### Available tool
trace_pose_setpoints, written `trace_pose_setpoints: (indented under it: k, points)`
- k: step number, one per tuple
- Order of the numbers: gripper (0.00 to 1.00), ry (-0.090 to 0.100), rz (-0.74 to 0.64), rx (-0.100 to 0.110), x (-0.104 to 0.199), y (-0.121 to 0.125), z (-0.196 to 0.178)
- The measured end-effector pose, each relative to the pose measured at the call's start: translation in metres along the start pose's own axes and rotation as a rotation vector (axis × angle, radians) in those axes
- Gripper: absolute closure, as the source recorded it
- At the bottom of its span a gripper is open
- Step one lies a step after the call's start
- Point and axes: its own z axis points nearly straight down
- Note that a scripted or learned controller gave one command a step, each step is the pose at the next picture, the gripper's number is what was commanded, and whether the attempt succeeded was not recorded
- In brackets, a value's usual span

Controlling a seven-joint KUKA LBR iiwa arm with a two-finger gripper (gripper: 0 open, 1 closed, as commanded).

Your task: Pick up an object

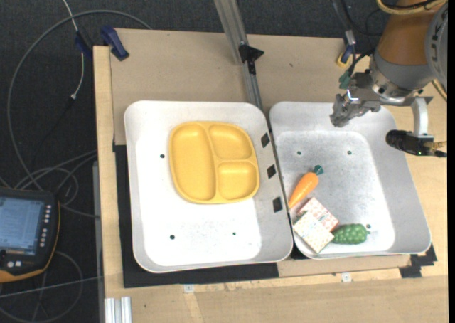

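Writing and labels: none legible. The small carton [314, 224] in the right bin [387, 172] carries a pink and white printed pattern, but any lettering on it is too small to read. The handheld pendant [25, 233] at the left edge shows a lit bluish screen, its contents unreadable.

My gripper [346, 114] hangs over the far left corner of the right bin, with nothing between it and the bin floor. Whether it stands wide or narrow I cannot tell from this angle.

Pickable items, all in the near part of the right bin: a toy carrot [304, 187] lying at a slant with its green top pointing away; the carton just beside the carrot's tip; a green bumpy item [350, 234] touching the carton's right side. All three are well apart from my gripper.

The left bin [142, 193] holds a yellow compartment tray [213, 161] with three sections.

Surface: a light wooden bench [185, 58], with a dark mat under the bins. A metal post [231, 16] rises between them. Surroundings: dark carpet with loose cables [43, 165] at the left.
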Motion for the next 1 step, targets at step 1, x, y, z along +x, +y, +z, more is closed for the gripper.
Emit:
trace_pose_setpoints:
  k: [1]
  points:
    - [1.0, 0.001, -0.001, 0.002, 0.0002, 0.0013, -0.0219]
